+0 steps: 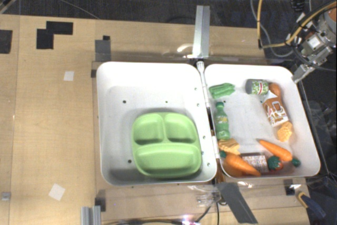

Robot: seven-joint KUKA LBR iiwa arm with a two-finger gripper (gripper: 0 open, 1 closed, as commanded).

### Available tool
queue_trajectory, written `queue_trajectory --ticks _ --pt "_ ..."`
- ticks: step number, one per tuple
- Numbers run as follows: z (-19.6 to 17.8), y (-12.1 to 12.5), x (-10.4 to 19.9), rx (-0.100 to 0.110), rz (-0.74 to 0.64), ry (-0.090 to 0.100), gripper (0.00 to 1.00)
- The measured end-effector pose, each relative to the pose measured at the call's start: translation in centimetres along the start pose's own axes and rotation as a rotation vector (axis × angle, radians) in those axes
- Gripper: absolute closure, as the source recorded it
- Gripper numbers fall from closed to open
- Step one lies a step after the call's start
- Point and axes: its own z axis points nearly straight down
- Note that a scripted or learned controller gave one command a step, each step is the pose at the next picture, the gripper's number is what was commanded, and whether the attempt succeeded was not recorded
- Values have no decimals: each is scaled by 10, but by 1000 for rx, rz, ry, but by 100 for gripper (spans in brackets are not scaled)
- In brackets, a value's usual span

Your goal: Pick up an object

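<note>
**Op:** 2 bins (105,129) on the table (47,129), and from my remote seat I see every pickable thing crowded in the right-hand one; the left-hand one carries a green divided tray (166,144).

**Spotter:** Where is your tool?

**Op:** Up at the view's right edge, the tool (305,71) hangs just outside the right bin's far-right corner. Whether it is released or clenched I cannot tell (too small and side-on from here), and I see nothing in it.

**Spotter:** Nearest target?

**Op:** I'd judge the small can (257,86), lying on its side close to the far wall, down and left of the tool. Just beside it, the snack packet (275,110) runs its long axis along the right wall towards me.

**Spotter:** Room to move?

**Op:** Best in the bin's middle, where bare white floor lies between the green bottle (221,120) at the divider and the packet. The near end is crowded: 2 carrots (239,164), with smaller pieces touching them. My worry is the rim; the can and the packet sit near the walls, so a descent there leaves little margin.
</note>
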Motion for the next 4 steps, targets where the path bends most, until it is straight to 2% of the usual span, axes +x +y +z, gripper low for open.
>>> queue_trajectory --ticks 2,3,4 --pt "-25 -5 -1 17 8 1 100" --pt "19 -25 -3 -18 -268 -7 100" --pt "5 -28 -3 -9 -265 -4 100"
